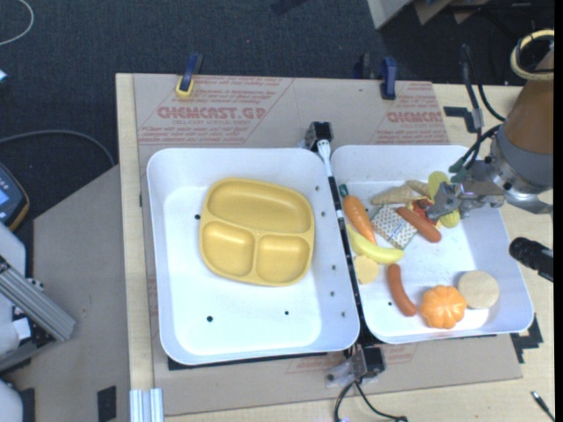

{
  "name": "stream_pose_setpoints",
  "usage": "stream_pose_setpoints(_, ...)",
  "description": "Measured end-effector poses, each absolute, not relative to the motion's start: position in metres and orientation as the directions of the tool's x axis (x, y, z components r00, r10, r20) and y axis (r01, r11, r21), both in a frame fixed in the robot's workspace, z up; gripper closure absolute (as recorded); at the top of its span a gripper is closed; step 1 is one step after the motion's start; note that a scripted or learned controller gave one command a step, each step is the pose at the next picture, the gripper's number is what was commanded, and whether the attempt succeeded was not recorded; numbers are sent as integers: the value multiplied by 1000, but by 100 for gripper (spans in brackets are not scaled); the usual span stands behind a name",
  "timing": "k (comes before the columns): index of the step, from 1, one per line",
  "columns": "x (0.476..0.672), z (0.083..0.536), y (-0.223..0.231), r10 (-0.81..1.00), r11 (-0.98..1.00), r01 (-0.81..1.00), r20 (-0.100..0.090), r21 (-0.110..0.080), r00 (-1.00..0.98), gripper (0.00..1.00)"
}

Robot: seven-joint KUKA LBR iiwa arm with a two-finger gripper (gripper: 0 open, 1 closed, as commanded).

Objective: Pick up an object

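The right bin (pixel 493 236) holds several toy foods. An orange carrot (pixel 355 214) and a yellow banana (pixel 374 249) lie at its left side, beside a checked packet (pixel 393 228). A red sausage (pixel 420 223) lies in the middle, with a pale bread piece (pixel 400 193) behind it. Nearer the front are a second sausage (pixel 401 289), an orange pumpkin (pixel 442 306) and a beige bun (pixel 478 288). My gripper (pixel 446 203) is low over the far middle of this bin, right by the red sausage's end and a yellow-green piece (pixel 438 183). Nothing can be made out between its fingers.
The left bin (pixel 176 262) carries a yellow plate (pixel 257 231) with three compartments. A black ridge (pixel 338 227) divides the two bins. The arm comes in over the right bin's far right corner. Clamps stand at the bench's back edge.
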State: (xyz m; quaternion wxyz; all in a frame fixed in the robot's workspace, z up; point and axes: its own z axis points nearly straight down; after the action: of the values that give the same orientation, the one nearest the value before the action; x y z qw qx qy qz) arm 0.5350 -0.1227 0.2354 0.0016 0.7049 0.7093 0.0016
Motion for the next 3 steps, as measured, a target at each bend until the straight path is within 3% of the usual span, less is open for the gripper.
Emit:
stream_pose_setpoints(1, 550, 227, -80, 1000, 5, 1000, 0, 2, -5, 100)
stream_pose_setpoints(3, 562, 220, -53, 1000, 2, 1000, -1, 3, -2, 100)
